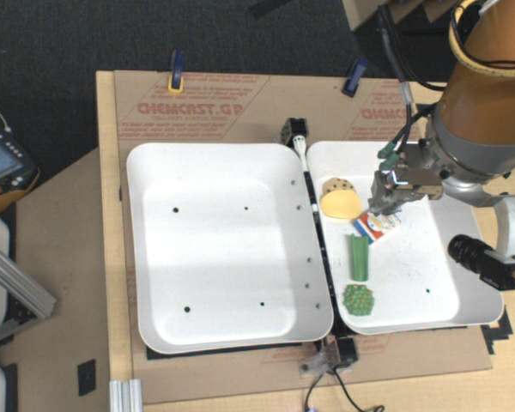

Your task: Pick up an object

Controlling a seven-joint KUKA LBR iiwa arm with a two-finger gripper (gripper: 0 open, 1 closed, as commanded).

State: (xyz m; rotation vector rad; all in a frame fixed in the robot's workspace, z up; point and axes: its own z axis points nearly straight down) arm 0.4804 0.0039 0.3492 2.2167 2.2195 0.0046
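Hovering over the red-white-blue packet (373,227) in the right bin (429,303), our gripper (384,206) grips nothing visible; its claw state is indeterminable; lift remains.

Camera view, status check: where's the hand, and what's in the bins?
Hand low in right bin, above a red-white-blue packet. Yellow piece, green stick, green ball lie close by.

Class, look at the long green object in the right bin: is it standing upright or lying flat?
Lying flat. The green stick stretches lengthwise along the right bin's floor, above a green bumpy ball.
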